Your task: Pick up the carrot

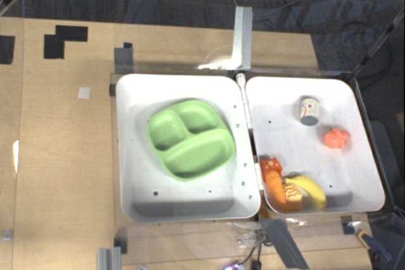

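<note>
Camera view: carrot wedged between banana and bin wall.

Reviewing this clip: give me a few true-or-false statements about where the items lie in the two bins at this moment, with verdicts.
1. The green divided plastic plate lies in the left white bin. True.
2. The orange carrot lies on the green plate. False: it lies in the right white bin, near its front left corner.
3. The yellow banana lies right beside the carrot. True.
4. The small white and red can stands next to the banana. False: it is apart, toward the back of the right bin.
5. The round orange-red toy fruit lies in the right bin, away from the carrot. True.
</note>
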Robot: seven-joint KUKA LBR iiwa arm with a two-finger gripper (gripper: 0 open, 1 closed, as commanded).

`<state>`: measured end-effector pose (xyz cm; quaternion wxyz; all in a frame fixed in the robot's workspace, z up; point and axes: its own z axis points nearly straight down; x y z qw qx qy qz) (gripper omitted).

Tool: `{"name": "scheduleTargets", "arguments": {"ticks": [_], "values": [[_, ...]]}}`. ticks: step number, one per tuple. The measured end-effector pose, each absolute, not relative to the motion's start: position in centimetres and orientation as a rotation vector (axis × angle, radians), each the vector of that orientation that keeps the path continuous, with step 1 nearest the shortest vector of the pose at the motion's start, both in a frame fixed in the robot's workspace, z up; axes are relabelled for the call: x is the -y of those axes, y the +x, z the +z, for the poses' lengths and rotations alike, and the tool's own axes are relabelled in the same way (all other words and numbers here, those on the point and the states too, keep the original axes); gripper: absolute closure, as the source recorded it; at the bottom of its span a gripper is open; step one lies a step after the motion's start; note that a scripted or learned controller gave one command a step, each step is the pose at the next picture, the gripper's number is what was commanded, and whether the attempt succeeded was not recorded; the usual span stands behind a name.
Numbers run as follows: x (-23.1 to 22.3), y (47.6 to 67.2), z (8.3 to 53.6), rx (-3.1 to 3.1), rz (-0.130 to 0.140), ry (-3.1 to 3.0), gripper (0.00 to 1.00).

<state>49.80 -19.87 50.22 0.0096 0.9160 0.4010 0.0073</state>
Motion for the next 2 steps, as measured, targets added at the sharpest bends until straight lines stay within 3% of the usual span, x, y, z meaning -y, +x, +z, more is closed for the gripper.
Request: {"name": "scheduleTargets", "arguments": {"ticks": [2], "values": [[19.6,50.1,52.5,-1.275,0.029,2.843,1.00]]}}
